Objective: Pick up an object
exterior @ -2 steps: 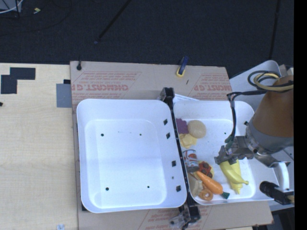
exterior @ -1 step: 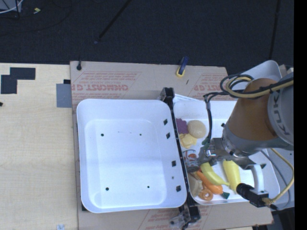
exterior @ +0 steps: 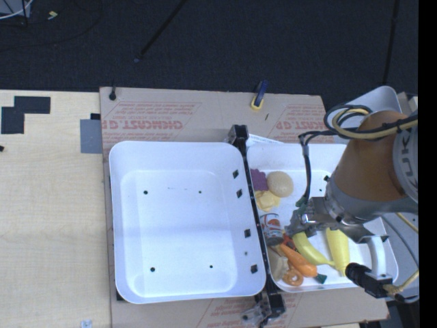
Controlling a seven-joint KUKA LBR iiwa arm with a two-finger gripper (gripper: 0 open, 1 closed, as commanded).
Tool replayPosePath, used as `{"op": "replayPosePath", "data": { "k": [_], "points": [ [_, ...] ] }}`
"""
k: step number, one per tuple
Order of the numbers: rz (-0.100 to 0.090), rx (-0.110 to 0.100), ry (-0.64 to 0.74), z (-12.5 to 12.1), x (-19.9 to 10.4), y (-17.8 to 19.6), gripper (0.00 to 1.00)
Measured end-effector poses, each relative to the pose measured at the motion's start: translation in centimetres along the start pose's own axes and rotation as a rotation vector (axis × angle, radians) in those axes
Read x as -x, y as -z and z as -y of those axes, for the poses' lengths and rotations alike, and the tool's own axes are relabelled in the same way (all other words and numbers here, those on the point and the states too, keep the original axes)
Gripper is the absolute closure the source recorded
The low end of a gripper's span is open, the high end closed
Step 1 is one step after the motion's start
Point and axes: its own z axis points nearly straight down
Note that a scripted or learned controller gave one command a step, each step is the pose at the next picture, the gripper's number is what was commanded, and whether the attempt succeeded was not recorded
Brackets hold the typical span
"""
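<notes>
Grey metal and an orange band mark the arm [exterior: 372, 166], which reaches in from the right and hangs over the right bin [exterior: 321, 154]. Its jaws sit low at about the bin's middle, just above the toy food, but the wrist hides how far they stand apart, so I cannot tell their state, nor whether anything is between them.

Two shallow white bins lie side by side on a cardboard sheet [exterior: 171, 115] on the table [exterior: 48, 217]. The left bin [exterior: 126, 169] shows its bare white floor with a few small dark dots.

The right bin carries all the pickable things, crowded along its left and near sides. A round beige piece [exterior: 279, 182] rests near the dividing rim, with a purple piece [exterior: 259, 180] touching it on the left and a pale yellow piece [exterior: 266, 199] just below. Two yellow bananas [exterior: 337, 249] lie side by side under the wrist. One orange carrot [exterior: 301, 261] lies at a slant beside them, and a small orange ring [exterior: 294, 278] sits near the front wall.

A blue and yellow clamp [exterior: 259, 96] stands at the cardboard's far edge.
</notes>
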Motion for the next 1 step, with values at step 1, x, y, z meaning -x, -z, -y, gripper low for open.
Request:
{"op": "replayPosePath", "data": {
  "k": [1],
  "points": [
    [0.0, 0.001, 0.004, -0.05, -2.14, 2.12, 1.0]
  ]
}}
